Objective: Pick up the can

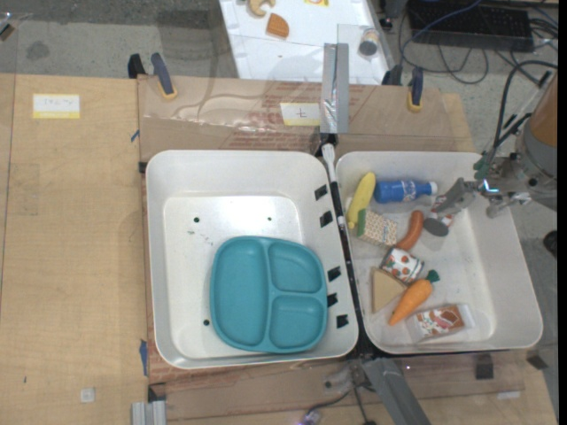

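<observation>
Camera view, gripper [440,215] over right bin [523,299], can [401,263] perhaps just beside.

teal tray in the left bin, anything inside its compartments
The teal tray lies flat in the left bin, and its three compartments show only bare teal plastic. Whatever lies beneath the tray is covered by it.

Two white bins side by side on table [71,237]. Left bin [168,237]: teal divided tray [268,295]. Right bin [505,290]: can [401,264] lying near centre, carrot [413,297] just beside it, blue bottle [403,189], corn cob [361,198], sausage [411,229], packet [438,320]. Arm enters from right; hand [454,200] above right bin, near bottle cap, apart from can. Nothing visible between fingers.
</observation>
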Motion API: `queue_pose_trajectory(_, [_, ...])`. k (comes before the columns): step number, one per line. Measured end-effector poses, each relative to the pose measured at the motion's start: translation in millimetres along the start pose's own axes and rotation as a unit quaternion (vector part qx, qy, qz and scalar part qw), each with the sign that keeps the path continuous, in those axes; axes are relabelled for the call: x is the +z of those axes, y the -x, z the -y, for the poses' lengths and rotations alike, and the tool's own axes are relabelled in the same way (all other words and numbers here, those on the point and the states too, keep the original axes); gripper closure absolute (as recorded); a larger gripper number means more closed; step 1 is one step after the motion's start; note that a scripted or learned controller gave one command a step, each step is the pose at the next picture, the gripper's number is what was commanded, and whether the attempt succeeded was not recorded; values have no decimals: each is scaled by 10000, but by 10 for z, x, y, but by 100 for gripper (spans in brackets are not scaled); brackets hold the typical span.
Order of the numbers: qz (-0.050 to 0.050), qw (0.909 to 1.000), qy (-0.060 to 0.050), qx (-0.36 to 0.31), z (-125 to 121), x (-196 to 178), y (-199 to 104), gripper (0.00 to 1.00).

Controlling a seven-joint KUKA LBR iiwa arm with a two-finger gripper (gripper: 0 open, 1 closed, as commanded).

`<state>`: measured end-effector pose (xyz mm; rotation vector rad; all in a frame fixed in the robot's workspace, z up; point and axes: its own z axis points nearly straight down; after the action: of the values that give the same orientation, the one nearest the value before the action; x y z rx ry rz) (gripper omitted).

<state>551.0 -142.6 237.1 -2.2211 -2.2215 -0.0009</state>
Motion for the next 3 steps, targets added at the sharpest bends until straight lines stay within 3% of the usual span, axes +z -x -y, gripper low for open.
queue_pose_trajectory(1, [4,9975,5,710,-594,726,122,0])
queue_pose_trajectory(2, [13,9929,36,1189,-418,1420,363,0])
queue_pose_trajectory(3, [9,9926,27,1211,-406,1329,381,100])
